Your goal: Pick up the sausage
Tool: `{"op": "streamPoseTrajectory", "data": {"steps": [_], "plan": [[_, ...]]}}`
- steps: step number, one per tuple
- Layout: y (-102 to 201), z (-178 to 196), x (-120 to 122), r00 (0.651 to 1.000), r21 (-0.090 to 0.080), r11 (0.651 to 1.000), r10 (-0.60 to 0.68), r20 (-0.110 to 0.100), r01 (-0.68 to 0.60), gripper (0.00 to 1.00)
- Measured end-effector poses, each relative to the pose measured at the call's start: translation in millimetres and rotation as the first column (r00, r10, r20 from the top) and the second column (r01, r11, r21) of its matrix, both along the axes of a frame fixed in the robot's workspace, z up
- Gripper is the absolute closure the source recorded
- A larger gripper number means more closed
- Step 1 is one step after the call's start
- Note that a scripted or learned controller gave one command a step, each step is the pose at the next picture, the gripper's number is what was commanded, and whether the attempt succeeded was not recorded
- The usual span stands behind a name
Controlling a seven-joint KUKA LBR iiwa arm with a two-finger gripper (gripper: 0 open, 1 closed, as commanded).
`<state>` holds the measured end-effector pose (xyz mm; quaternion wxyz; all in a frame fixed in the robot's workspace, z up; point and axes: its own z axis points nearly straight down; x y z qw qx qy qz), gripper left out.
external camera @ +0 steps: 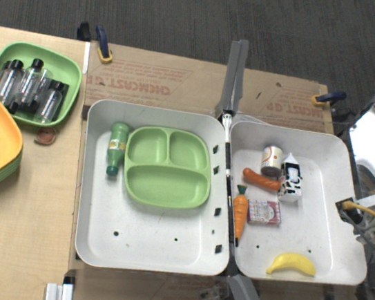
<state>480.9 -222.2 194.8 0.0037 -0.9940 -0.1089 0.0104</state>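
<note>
One banana (292, 264) lies near the right bin's (323, 222) front edge; behind it, one carrot (239, 215), one sausage (263, 180), one can (272, 160). Jaws' state: cannot tell.

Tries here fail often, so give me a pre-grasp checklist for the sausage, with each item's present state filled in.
1. Sausage located, lying in the right bin: ok.
2. Top of the sausage uncovered: ok.
3. Room beside the sausage: not ok. The can sits just behind it and the black-and-white carton at its right end; whether they touch, cannot tell.
4. Carrot and pink packet lie in front, apart from the sausage: ok.
5. Banana far from the grasp spot, near the bin's front edge: ok.
6. Hand above the sausage: cannot tell.
</note>
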Motion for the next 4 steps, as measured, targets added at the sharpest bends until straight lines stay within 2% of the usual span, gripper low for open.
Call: {"op": "streamPoseTrajectory", "data": {"steps": [3, 4], "plan": [[-1, 22, 0, 1.000, 0.002, 1.000, 0.012, -0.014, -0.012, 1.00], [23, 29, -4, 0.987, -0.003, 0.987, 0.158, 0.017, -0.158, 1.00]]}}
